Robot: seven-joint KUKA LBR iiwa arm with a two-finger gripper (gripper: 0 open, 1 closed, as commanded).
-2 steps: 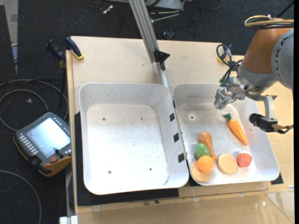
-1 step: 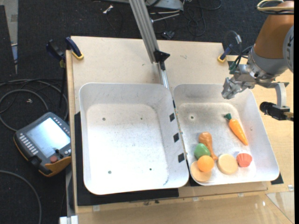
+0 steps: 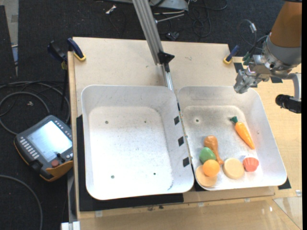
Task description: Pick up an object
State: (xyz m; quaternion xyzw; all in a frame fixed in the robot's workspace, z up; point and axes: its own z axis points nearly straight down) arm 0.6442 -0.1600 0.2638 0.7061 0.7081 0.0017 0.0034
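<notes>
In the right bin (image 3: pixel 268 128) lie an orange carrot with a green top (image 3: pixel 243 133), a tan drumstick-shaped piece (image 3: pixel 212 145), a green round item (image 3: pixel 207 154), an orange ball (image 3: pixel 210 168), a pale beige disc (image 3: pixel 233 168) and a small red ridged item (image 3: pixel 250 164). My gripper (image 3: pixel 241 86) hangs over the bin's far right rim, well above and behind the carrot. Nothing shows between its fingers.
The left bin (image 3: pixel 96 104) sits beside the right one, with a slanted metal pole (image 3: pixel 148 28) rising above the divide. Yellow clamps (image 3: pixel 78 51) sit at the bench's far corners. A teach pendant (image 3: pixel 45 147) lies on the floor at left.
</notes>
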